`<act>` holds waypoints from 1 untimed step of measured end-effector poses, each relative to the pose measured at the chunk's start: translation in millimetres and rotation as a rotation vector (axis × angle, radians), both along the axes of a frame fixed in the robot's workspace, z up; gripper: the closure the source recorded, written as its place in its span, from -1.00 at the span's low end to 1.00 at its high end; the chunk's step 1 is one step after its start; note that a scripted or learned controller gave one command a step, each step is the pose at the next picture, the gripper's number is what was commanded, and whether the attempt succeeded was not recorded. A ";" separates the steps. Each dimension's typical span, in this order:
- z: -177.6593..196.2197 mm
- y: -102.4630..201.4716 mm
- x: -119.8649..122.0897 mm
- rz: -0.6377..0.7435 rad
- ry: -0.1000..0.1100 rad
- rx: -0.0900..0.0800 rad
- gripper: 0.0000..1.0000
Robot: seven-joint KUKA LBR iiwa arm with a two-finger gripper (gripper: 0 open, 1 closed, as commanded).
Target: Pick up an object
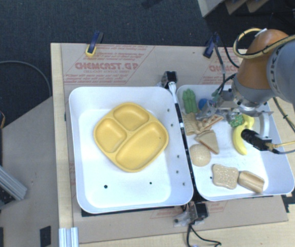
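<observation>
My gripper [218, 108] hangs low over the back part of the right bin [278, 161], under the grey wrist with the orange band. It is right above a tan waffle-like cracker [205, 122], beside a small blue piece [203, 104] and a green pickle [189, 101]. A small green piece [236, 121] and a yellow banana [238, 139] lie just to its right. Nearer the front are a wedge of sandwich [208, 141], a round bun [200, 156], a slice of toast [224, 176] and a bread roll [251, 180].
The left bin [86, 179] holds a yellow divided plate [131, 136]. A black cable and connector [255, 139] trail from the wrist across the right bin. Clamps sit at the bench's back edge [92, 44].
</observation>
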State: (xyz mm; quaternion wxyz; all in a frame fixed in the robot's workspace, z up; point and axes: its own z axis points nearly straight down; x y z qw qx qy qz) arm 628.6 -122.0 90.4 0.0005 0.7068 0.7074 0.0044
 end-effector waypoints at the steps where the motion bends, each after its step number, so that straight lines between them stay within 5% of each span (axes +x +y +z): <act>1: 16.8 1.3 4.2 0.002 -0.014 0.000 1.00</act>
